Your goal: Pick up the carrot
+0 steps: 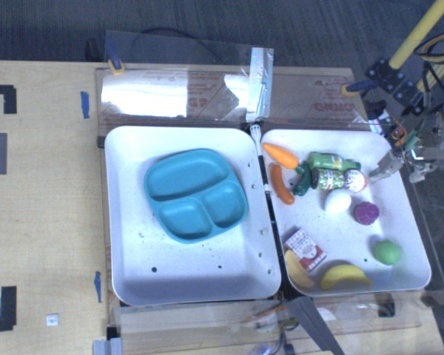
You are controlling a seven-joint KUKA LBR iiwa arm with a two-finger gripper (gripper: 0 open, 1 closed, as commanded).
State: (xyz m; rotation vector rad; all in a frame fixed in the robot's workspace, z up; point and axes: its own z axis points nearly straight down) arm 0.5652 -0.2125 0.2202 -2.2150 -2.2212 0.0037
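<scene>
Camera view, one entry: carrot lies in the right bin, at its far left corner, just beside a sausage and near a green bottle. Gripper sits over the bin's far right edge, well apart from the carrot; state of jaws cannot be told. Judged: approach and grasp both outstanding.

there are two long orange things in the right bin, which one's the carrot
The carrot is the brighter orange, tapered one nearer the bin's top left corner. The sausage below it is darker, reddish, blunt-ended.
</scene>
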